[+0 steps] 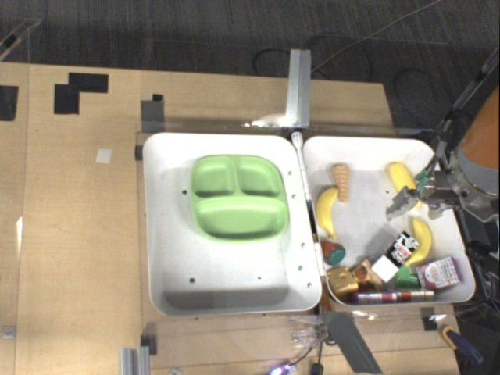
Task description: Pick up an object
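Fingers of the hand (412, 199) hang over the right side of the right bin (363, 148), low above its white floor, but whether they are spread or pressed together cannot be told from this slanted view; nothing can be seen between them. The hand sits between two bananas: one banana (401, 176) lies just behind it near the far right corner, and a second banana (423, 240) lies just in front of it along the right wall. Touching that second banana on its left is a small black-and-white carton (403, 248), and nearer the front right corner stands a pink-and-white box (438, 273). Along the front wall a clutter of small things is packed close together, among them a dark red marker (388, 296), a white block (384, 269) and a brown toy (342, 280). To the left of the hand the floor of the bin is bare, then comes a third banana (325, 212) lying against the wall shared with the other bin, with an orange cone (341, 182) just behind it. The left bin (168, 209) holds a green divided plate (238, 195), well apart from the hand, with bare white floor all round it. Both bins rest on the wooden worktop (70, 233), and the grey arm with its orange band (480, 143) reaches in over the right rim.
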